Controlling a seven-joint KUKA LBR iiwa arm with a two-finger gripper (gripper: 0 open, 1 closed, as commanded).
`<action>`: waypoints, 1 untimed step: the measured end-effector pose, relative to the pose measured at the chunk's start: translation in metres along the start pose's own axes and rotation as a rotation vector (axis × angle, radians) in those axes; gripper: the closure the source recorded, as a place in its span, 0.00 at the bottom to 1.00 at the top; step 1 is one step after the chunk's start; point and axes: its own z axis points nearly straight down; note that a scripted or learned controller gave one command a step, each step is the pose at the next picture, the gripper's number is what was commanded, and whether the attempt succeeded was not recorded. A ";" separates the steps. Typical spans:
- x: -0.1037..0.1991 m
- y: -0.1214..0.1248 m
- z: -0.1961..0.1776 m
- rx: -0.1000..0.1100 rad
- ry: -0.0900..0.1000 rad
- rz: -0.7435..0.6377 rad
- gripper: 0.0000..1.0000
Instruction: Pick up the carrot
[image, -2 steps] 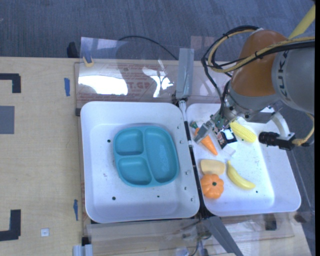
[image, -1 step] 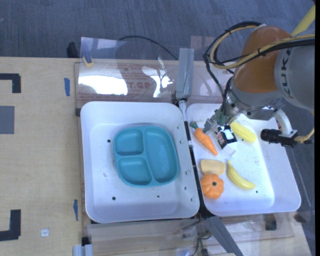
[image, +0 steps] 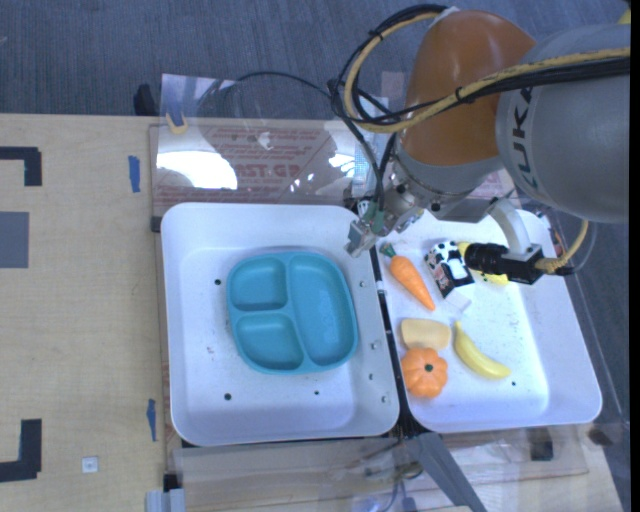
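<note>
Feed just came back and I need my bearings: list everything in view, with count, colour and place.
Bins: two, white, side by side on the bench.
Divided plate: one, blue, in the left bin.
Carrot: one, orange with green top, right bin, near its left wall.
Black-and-white toy: one, right of the carrot.
Yellow block: one, pale yellow, below the carrot.
Pumpkin: one, orange, below the block.
Banana: one, yellow, right of the pumpkin.
Arm: one, grey with orange band, from the right.
Gripper: one, above the bins' shared edge, by the carrot's top.

Grey arm (image: 560, 120) reaches leftward; end effector (image: 372, 232) low, its state seemingly unclear.
</note>
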 end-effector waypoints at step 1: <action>-0.004 -0.003 0.003 0.007 0.000 0.008 0.00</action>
